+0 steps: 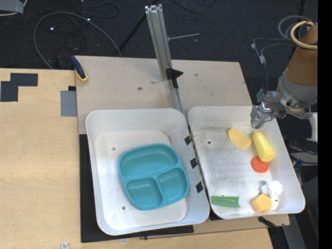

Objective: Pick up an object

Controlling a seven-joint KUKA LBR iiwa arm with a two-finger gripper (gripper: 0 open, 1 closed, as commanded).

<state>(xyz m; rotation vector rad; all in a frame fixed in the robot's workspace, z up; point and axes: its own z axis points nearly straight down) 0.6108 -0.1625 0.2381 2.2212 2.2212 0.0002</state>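
Right bin's [218, 175] left half lies open; toys [263, 145] crowd its right.

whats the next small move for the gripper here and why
Probably a short drop, easing toward the yellow cylinder. The gripper hangs at the far edge of the right bin, just above that cylinder's top end, with nothing seen between its fingers. The yellow disc lies just to the left and the red piece just below, so coming down on the cylinder's upper end looks cleanest.
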